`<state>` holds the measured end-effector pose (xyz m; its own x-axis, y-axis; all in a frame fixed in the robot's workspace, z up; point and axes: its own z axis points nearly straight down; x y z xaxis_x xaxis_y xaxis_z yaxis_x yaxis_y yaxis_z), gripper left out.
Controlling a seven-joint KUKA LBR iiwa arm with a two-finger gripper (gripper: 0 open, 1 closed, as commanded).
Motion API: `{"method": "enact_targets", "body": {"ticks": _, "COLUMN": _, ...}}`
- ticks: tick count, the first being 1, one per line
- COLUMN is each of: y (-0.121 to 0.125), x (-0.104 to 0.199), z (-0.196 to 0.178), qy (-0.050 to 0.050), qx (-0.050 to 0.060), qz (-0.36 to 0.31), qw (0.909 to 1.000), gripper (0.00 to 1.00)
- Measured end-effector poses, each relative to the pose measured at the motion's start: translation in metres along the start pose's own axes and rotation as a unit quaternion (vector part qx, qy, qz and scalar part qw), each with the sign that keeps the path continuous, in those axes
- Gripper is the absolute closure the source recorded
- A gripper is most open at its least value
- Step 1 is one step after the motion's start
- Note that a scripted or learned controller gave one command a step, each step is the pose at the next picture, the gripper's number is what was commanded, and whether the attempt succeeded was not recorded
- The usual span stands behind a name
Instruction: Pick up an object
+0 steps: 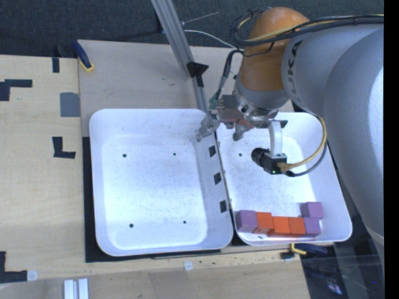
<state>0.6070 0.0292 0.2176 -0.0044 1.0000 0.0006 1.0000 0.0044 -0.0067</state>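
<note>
The table [37, 167] is of pale wood with some dark tape marks on it, and on a black mat it carries 2 shallow white bins side by side. The left bin [149, 179] shows just its speckled floor and a few dark dots. The right bin [330, 185] keeps all the objects at its near edge — a short row of blocks: a purple block [247, 219], then orange blocks [282, 225] beside it, and 1 more purple block [312, 212] at the right end, which seems to sit a little higher.

The grey arm reaches in from the right, and its gripper [225, 128] hangs over the far part, near the wall between the 2 bins, well apart from the blocks. I see nothing between its fingers; whether they are spread or pressed together I cannot tell from here.

So, in my judgement, the task is at its beginning — no block is lifted, and the approach, the grasp and the lift are all left to do.
</note>
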Motion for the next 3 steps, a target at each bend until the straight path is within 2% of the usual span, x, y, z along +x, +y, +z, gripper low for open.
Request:
{"method": "enact_targets", "body": {"ticks": 1, "y": -0.011, "x": -0.047, "z": -0.098, "qy": -0.001, "qx": -0.007, "qz": 0.003, "qw": 1.0000, "gripper": 0.00}}
{"method": "enact_targets", "body": {"ticks": 2, "y": 0.014, "x": -0.083, "z": -0.013, "qy": -0.002, "qx": 0.001, "qz": 0.004, "qw": 1.0000, "gripper": 0.00}}
{"method": "enact_targets", "body": {"ticks": 3, "y": 0.051, "x": -0.106, "z": -0.041, "qy": -0.001, "qx": -0.005, "qz": 0.002, "qw": 1.0000, "gripper": 0.00}}
